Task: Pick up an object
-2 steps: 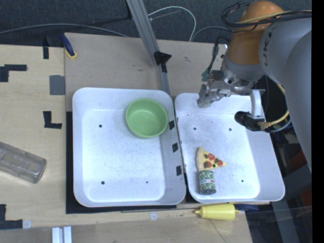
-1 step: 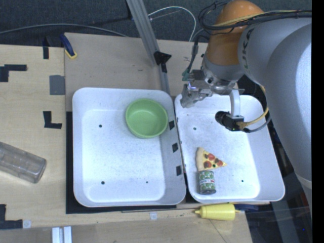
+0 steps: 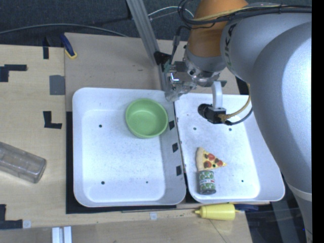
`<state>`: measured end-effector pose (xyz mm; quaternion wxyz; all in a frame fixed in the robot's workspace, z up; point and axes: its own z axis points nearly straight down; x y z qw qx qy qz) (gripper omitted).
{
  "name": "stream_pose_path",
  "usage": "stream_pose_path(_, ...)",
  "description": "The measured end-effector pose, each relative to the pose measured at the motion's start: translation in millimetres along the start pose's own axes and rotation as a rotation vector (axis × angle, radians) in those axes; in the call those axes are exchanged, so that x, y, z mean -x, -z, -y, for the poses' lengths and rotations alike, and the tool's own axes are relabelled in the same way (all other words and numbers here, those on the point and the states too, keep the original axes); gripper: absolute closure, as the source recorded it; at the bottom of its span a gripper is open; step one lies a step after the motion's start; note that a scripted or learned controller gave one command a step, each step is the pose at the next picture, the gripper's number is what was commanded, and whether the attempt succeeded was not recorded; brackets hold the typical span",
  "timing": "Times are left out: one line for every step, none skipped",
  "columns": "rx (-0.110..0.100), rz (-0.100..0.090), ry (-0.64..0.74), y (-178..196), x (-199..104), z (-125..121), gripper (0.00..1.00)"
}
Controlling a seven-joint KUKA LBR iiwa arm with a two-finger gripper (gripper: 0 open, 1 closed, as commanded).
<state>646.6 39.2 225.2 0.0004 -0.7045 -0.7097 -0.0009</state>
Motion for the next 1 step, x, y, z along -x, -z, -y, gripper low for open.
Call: stream_pose_path(-0.002,0.001,-0.001,-8.1,-52.3,-12.0,1.00)
